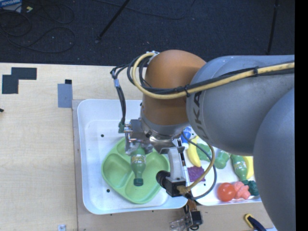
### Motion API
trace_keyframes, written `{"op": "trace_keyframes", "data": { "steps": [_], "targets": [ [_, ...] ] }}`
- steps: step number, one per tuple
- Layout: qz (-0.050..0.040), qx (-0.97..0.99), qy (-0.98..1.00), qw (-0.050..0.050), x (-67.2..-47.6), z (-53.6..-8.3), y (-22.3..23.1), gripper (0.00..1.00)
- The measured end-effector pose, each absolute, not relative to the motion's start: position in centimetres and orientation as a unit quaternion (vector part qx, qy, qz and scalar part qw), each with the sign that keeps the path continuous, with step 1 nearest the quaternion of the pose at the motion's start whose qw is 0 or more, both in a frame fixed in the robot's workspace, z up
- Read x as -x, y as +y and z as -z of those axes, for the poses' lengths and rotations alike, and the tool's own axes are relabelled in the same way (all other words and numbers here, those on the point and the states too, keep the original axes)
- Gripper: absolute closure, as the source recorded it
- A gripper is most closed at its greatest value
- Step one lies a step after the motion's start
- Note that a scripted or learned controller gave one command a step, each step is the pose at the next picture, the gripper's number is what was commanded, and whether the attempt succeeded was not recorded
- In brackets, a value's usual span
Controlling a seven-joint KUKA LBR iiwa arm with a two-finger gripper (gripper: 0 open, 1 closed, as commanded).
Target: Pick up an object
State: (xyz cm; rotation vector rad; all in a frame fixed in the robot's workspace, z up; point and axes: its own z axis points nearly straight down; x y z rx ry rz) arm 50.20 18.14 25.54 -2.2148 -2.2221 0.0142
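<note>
- Left bin (89,153): the green divided plate (120,174) is lying flat in it, not lifted. You're looking at a pick that isn't done yet.
- Gripper (138,170) is reaching down over the plate's middle; I can't tell what it's doing there, or whether it has anything.
- Right bin (211,201): toy fruit is sitting there untouched: banana (193,155), red piece (227,191).
- Writing: dark letters on the arm's grey casing (196,110), partly hidden, unreadable.

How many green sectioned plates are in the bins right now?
1. The green sectioned plate lies in the left bin, directly under the end effector. The arm covers much of the right bin, so others may be hidden.
</note>
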Motion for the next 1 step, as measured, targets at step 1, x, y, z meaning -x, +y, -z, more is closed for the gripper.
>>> {"op": "trace_keyframes", "data": {
  "steps": [1],
  "targets": [
    [-0.0088, 0.707, -0.708, 0.004, -50.27, -26.17, 17.99, 1.0]
  ]
}}
